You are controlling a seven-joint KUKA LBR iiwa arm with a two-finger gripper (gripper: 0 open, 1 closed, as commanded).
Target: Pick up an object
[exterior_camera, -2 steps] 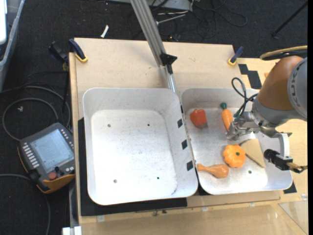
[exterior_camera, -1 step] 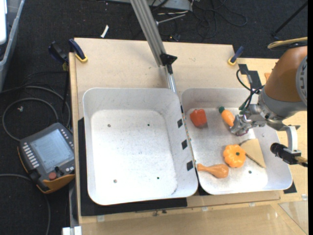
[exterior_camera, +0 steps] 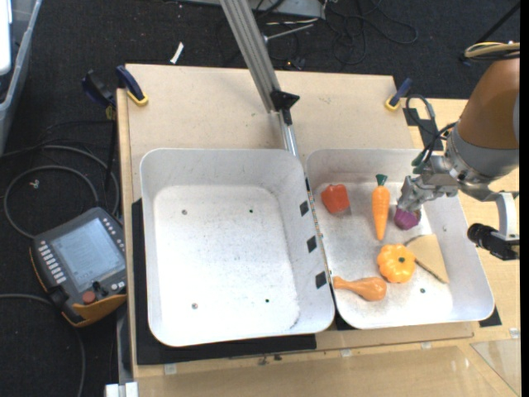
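The left bin [exterior_camera: 221,246] is offering wide open floor for passage. The right bin [exterior_camera: 463,292] is crowding: a red pepper [exterior_camera: 335,198], carrot [exterior_camera: 379,208], purple item [exterior_camera: 406,217], orange pumpkin [exterior_camera: 396,264], tan wedge [exterior_camera: 430,255] and orange gourd [exterior_camera: 362,287] are lying close together, leaving narrow gaps. A slanted metal pole [exterior_camera: 252,44] is crossing above the bench's rear.

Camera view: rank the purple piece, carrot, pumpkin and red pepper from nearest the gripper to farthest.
1. Purple piece, right under the gripper.
2. Carrot, just to its left.
3. Pumpkin, toward the right bin's front.
4. Red pepper, by the divider at left.
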